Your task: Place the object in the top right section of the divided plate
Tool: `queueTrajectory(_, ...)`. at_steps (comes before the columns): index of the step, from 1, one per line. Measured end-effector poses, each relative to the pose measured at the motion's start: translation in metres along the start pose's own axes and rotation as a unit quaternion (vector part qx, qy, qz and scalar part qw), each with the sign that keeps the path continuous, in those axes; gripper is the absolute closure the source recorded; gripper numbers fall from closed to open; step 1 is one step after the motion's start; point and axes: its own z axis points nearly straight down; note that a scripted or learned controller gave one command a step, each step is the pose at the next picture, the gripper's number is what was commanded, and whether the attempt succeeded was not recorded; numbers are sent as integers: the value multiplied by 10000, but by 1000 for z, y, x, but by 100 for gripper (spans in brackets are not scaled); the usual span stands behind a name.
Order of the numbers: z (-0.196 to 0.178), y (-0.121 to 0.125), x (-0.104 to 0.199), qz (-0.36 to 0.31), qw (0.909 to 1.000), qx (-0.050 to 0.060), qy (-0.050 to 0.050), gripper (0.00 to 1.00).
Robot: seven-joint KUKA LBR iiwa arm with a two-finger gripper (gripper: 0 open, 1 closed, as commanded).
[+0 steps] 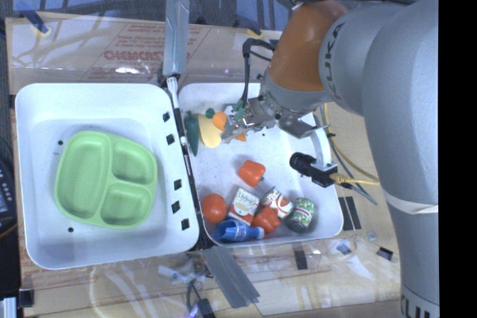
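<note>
Green and three-sectioned, the divided plate [104,179] sits in the left white bin [45,104] at the frame's left, one long compartment down its left side and two smaller ones on its right. A grey strip [176,33] runs up from the seam between the bins toward the top of the frame.

Past the seam, the right white bin [298,197] holds the clutter. At its upper left, a dark green piece [193,132] lies against the wall, touching a pale yellow toy [210,133] with a small orange piece [219,120] just above it. The gripper [240,123] is low over this spot, right beside the yellow toy; whether its fingers are parted or closed, or grasping anything, cannot be told from this angle.

Lower in the bin's middle lies an orange-red block [252,173]. Along the bottom edge, from left to right, cluster a red round item [213,207], a blue item [237,233], a small carton [244,204], a red-and-white packet [274,206] and a green-labelled can [302,214].

The grey arm [387,86], with its orange band [305,48], fills the frame's upper right.
</note>
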Motion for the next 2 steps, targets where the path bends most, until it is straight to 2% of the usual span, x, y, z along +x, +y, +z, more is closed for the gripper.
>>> queueTrajectory(1, -177, 61, -14, 1666, 9860, -10, -7, 100)
queueTrajectory(2, -176, 61, -13, 1659, 9862, 0, -4, 0)
